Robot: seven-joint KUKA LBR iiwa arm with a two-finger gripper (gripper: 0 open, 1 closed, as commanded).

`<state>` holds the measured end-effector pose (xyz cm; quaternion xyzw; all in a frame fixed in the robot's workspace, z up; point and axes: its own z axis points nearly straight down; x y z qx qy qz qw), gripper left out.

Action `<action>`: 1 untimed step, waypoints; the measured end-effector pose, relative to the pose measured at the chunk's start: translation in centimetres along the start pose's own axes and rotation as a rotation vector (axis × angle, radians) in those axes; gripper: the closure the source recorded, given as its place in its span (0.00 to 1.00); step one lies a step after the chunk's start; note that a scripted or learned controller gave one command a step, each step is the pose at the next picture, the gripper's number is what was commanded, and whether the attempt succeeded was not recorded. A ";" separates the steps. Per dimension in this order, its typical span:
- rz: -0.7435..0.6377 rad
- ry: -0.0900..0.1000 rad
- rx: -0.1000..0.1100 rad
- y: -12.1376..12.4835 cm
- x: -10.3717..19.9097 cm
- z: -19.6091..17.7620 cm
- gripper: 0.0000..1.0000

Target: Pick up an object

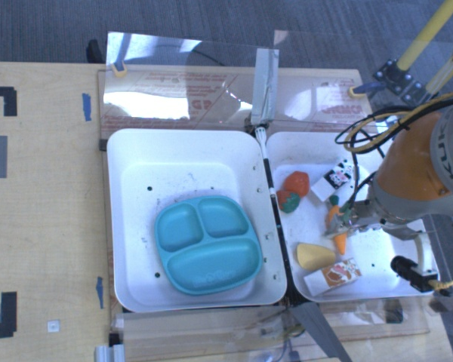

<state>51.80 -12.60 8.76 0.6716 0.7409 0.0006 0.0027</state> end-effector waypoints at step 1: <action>0.060 0.004 0.002 4.2 7.9 -9.8 1.00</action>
